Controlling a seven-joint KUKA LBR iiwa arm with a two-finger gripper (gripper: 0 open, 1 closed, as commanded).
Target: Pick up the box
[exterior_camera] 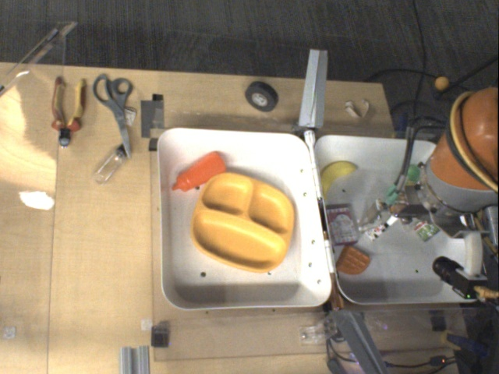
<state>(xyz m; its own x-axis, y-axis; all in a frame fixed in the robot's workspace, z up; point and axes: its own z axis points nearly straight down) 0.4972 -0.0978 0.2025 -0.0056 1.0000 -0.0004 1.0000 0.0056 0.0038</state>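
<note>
A small purple-grey box (pixel 341 224) lies flat in the right bin (pixel 390 291), close to its left wall. My gripper (pixel 377 226) hangs low over the middle of that bin, just to the right of the box, and the two look a little apart. The gripper's metal tip is small and cluttered with wires. The grey arm with its orange band (pixel 468 150) reaches in from the right.
The right bin also holds a yellow round fruit (pixel 337 173) at the back left, a brown piece (pixel 353 260) in front of the box and a small green-and-white item (pixel 423 229) under the wrist. In the left bin (pixel 179 287) lie a yellow bun-shaped object (pixel 242 220) and an orange carrot (pixel 199 171).
</note>
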